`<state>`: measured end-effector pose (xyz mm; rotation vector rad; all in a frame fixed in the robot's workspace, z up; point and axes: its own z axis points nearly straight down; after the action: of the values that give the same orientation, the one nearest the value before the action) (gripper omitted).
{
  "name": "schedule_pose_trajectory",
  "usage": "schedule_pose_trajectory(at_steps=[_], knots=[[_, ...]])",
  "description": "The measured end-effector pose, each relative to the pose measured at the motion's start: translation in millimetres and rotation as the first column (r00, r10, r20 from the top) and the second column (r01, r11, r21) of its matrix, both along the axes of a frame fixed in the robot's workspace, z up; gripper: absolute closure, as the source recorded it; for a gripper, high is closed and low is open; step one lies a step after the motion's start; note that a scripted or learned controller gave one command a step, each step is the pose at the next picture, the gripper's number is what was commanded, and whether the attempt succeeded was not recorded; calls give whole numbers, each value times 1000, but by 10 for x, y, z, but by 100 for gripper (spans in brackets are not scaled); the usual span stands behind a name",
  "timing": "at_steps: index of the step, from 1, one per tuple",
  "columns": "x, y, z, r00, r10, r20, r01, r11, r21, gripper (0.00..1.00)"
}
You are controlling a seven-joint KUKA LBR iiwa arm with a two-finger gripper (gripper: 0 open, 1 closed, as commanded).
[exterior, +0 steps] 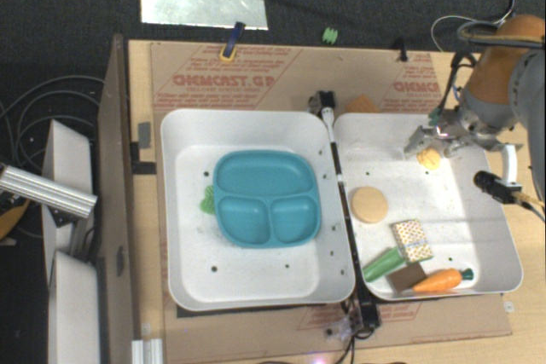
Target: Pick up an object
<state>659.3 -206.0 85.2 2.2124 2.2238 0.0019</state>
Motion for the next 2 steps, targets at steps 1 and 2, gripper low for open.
schedule_pose_trajectory(at_steps=[1, 2], knots=[[11, -4, 123, 1000, 2, 4, -2, 1000, -2, 100], [-53, 369, 247, 1000, 1, -2, -1, 1000, 2, 100]])
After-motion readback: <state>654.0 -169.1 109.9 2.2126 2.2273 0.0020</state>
